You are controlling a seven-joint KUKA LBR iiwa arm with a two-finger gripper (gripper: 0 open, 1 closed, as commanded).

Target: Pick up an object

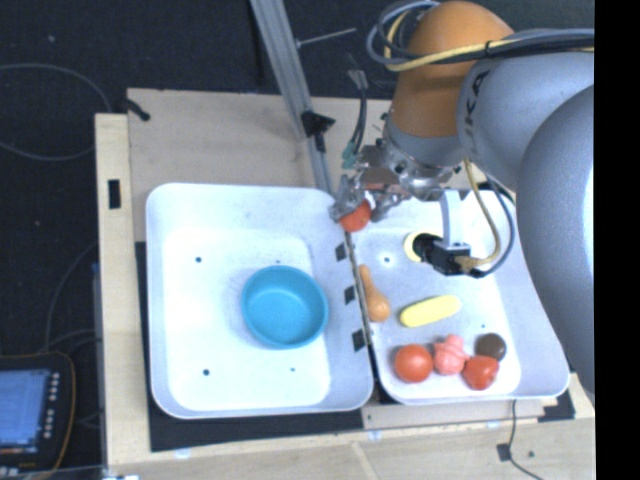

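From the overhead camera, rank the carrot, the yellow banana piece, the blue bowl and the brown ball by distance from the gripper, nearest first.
The gripper sits at the top of the divide between the bins.
1. Carrot, just below it in the right bin's left edge.
2. Yellow banana piece, right bin's middle; blue bowl, left bin: too close to call.
3. Brown ball, right bin's lower right.

Gripper [356, 204] is up over the edge btw the 2 bins, w/ a small red thing [354, 218] at its tips. Left bin [180, 218] has a blue bowl [285, 306]. Right bin [530, 363] has a carrot [373, 295], yellow banana [430, 311], red tomato [413, 363], pink toy [450, 354]
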